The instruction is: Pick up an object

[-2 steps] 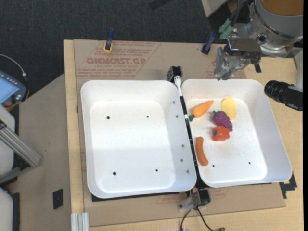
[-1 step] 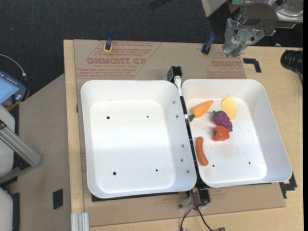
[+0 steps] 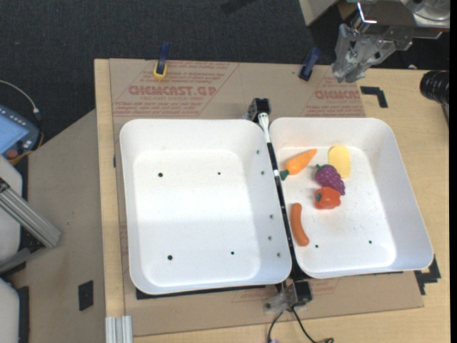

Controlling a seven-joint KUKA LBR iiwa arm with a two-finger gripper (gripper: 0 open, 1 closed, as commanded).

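The right bin (image 3: 400, 191) holds several toy foods: an orange carrot (image 3: 300, 161), a yellow lemon-like piece (image 3: 340, 160), a purple grape bunch (image 3: 330, 177), a red-orange pepper (image 3: 327, 199) and an orange-red sausage (image 3: 298, 224). My gripper (image 3: 350, 68) hangs high beyond the far edge of the right bin, above the cardboard, well apart from all the toys. Nothing shows between its fingers.
The left bin (image 3: 143, 191) lies beside the right one, a black hinge strip (image 3: 275, 184) between them. Both rest on a cardboard sheet (image 3: 214, 84) with a yellow-blue clamp (image 3: 161, 64) and a blue clamp (image 3: 309, 63) at the far edge.
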